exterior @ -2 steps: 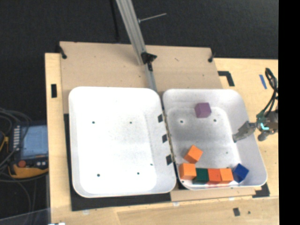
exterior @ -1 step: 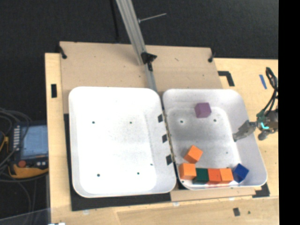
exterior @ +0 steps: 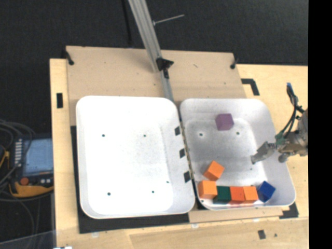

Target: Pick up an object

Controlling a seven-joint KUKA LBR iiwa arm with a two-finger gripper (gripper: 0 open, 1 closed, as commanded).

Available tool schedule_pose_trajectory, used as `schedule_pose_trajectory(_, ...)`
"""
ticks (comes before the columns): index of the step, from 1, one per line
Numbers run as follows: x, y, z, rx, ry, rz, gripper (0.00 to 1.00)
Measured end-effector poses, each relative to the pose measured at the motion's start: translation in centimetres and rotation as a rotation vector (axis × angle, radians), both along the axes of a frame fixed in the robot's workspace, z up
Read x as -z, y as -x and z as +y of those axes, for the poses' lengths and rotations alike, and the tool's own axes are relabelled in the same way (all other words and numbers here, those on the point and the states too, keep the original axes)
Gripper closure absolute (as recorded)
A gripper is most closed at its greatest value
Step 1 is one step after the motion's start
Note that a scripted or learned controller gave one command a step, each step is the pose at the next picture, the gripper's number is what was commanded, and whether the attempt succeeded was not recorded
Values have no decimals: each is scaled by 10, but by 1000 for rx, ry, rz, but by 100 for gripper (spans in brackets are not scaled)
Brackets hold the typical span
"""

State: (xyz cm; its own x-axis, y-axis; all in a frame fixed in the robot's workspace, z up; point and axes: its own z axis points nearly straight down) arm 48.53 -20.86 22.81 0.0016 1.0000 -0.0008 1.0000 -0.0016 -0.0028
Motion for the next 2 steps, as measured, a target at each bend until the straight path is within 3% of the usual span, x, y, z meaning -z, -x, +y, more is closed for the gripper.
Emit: schedule_pose_trajectory(2, 123, 1, -6, 0, 0, 1, 0)
